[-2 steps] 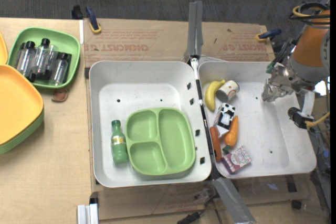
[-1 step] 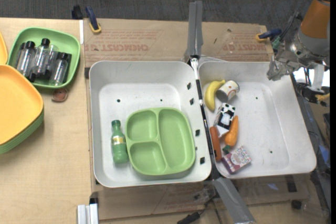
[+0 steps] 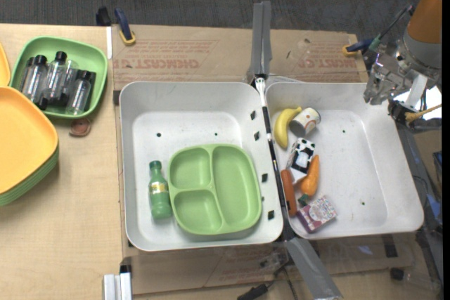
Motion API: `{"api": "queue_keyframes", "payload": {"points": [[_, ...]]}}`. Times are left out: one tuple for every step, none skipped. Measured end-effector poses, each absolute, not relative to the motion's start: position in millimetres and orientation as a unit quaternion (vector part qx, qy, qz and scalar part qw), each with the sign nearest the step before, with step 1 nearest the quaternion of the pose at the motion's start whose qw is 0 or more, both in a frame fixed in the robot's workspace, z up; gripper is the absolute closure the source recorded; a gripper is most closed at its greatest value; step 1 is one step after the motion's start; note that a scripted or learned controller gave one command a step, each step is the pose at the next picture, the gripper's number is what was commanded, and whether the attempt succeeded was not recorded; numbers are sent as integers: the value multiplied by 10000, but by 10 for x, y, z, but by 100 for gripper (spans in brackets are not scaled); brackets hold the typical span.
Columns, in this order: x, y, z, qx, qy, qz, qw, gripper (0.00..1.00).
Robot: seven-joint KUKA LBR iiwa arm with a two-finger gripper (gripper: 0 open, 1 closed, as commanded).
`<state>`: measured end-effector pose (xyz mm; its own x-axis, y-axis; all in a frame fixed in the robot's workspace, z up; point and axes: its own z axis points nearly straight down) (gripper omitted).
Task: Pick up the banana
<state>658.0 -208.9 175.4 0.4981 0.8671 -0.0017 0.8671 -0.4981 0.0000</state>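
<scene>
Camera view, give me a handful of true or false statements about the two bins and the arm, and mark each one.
1. The banana lies in the right bin. True.
2. The green bottle sits inside the divided green tray. False: it lies beside the tray, on its left, in the left bin.
3. The gripper is over the banana. False: it is at the right bin's far right corner, apart from the banana.
4. A carrot lies in the right bin. True.
</scene>
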Motion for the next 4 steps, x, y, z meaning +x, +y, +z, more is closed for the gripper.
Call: {"api": "queue_keyframes", "payload": {"points": [[6583, -2114, 1747, 9617, 2740, -18, -2, 100], [6016, -2217, 2597, 9840, 1784, -19, -3, 100], [6476, -2213, 2231, 9659, 2589, -17, 0, 100], [6292, -2220, 1925, 9945, 1047, -24, -10, 100]]}}
